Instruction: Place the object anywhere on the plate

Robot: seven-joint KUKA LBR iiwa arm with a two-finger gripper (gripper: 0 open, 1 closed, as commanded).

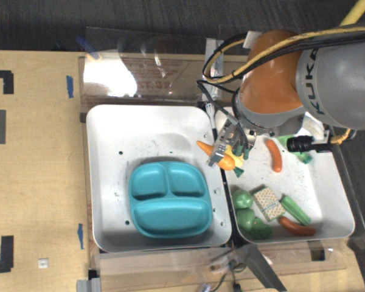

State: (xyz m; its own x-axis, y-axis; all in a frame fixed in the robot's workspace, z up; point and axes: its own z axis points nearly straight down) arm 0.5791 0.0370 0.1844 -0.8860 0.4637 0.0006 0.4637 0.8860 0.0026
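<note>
One orange-and-yellow toy point(226, 157) sits clamped between the fingers of the gripper point(229, 149), right over the divide between bins, beside the teal plate point(169, 199).

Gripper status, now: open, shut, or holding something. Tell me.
Gripper: shut on the orange toy carrot, held above the edge between the two bins, not yet over the teal plate.

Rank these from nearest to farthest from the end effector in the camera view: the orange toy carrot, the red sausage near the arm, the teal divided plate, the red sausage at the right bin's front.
From the end effector:
1. Orange toy carrot, right at its tip, over the divide between the bins.
2. Red sausage near the arm, right bin, to its right.
3. Teal divided plate, left bin.
4. Red sausage at the front, right bin's front corner.
</note>
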